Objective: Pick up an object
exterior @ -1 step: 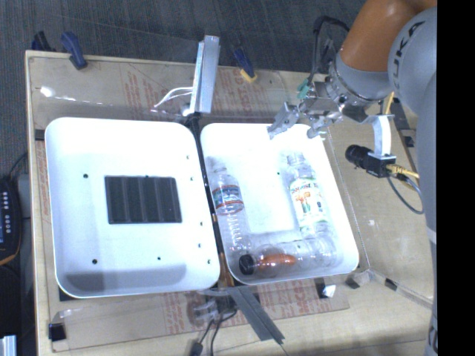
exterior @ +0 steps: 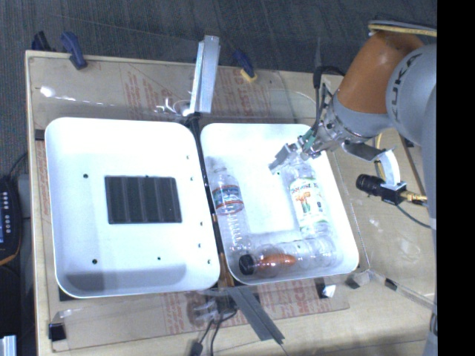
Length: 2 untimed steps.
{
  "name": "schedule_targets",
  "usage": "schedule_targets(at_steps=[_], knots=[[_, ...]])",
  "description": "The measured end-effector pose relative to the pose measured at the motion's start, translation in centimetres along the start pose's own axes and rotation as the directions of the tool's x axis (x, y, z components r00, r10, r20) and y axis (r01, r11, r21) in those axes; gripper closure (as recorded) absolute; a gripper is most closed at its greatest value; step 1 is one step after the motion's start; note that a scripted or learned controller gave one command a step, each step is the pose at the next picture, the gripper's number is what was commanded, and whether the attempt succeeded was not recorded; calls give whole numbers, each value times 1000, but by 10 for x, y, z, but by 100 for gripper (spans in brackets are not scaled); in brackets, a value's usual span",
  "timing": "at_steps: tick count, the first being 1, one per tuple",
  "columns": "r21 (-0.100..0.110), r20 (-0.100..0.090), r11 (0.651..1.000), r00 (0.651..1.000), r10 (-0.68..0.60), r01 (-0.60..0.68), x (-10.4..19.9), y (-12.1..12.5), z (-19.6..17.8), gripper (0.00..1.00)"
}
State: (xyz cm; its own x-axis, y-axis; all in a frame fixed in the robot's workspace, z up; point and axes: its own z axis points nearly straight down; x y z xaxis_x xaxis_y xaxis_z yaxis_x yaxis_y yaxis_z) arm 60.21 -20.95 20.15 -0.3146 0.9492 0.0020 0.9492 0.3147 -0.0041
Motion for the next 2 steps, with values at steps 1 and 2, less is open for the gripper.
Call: schedule_targets(at_steps=[1, 2], knots=[[0, 0, 999, 999, -47, 47, 6, -16, 2, 0], [0, -1, 999, 999, -55, 55, 6, -16, 6, 0]])
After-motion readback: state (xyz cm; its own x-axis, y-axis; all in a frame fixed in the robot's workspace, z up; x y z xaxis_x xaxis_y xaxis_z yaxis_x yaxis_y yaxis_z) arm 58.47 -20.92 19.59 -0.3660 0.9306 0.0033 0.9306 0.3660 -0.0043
